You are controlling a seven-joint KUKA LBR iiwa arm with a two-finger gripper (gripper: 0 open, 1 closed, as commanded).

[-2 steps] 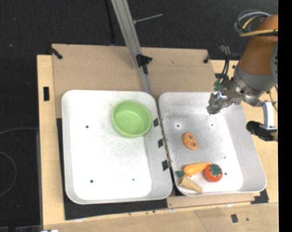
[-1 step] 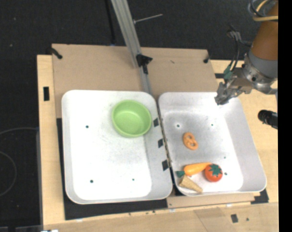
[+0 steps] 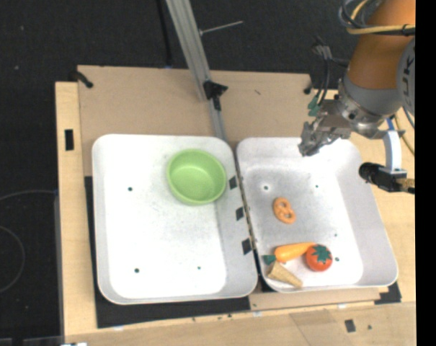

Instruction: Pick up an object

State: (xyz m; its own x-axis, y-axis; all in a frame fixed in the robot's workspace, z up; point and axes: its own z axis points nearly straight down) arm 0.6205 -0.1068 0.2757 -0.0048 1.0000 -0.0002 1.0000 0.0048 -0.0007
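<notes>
Here, at the far left of the bench [image 3: 70,193], bare tan board runs down beside the left bin [image 3: 124,265], a shallow white tray with a few dark dots on its floor. A green bowl [image 3: 196,176] sits upright in that bin's upper right part, near the wall it shares with its neighbour. Above the bowl a grey metal pole [image 3: 191,38] slants down from the top edge toward the seam between the two bins.

Moving across the seam, the right bin [image 3: 347,193] holds four small things. A pretzel-like orange piece [image 3: 283,210] lies near the bin's middle, apart from the rest. Along the near wall, a tan cone [image 3: 285,274] lies in the lower left corner, an orange carrot [image 3: 292,251] lies just above it, and a red tomato [image 3: 318,257] sits just beside the carrot's right end, seeming to touch it.

Further right and higher, my gripper [image 3: 309,145] hangs over the upper edge of the right bin, well apart from every one of those pieces. My fingers point down and to the left, and nothing lies between them. How wide they stand I cannot tell; they read as one dark cluster from this angle. Behind them my grey wrist and orange band [image 3: 380,45] rise toward the top right corner.
</notes>
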